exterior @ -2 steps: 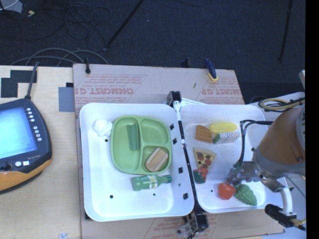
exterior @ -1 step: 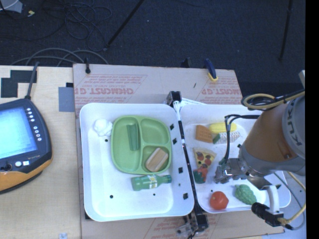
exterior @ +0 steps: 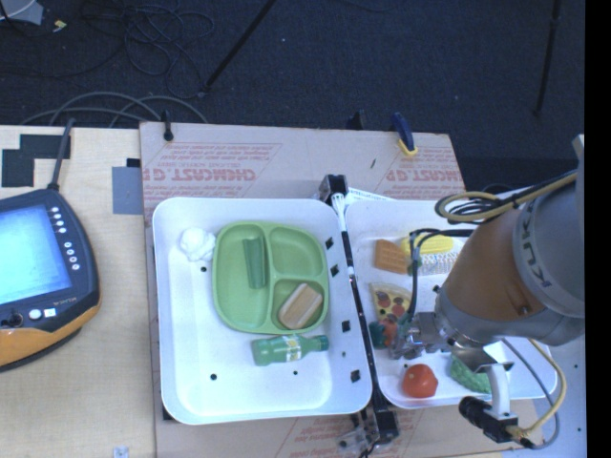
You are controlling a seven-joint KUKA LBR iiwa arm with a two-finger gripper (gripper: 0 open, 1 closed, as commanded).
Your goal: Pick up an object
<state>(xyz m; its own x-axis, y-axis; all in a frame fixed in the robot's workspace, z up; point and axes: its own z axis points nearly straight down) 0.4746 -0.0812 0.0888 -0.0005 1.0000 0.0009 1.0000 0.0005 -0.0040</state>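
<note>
My gripper is low in the right bin, near its left wall, and the bulky grey and orange arm covers much of that bin. Just below the gripper lies a red tomato. A pizza slice and some small coloured pieces lie right beside it on the left. An orange cracker and a yellow corn cob sit farther back. A green leafy piece shows under the arm.
The left bin holds a green divided plate with a green pickle and a bread piece, a green bottle in front of it, and a white lump. A tablet lies at far left.
</note>
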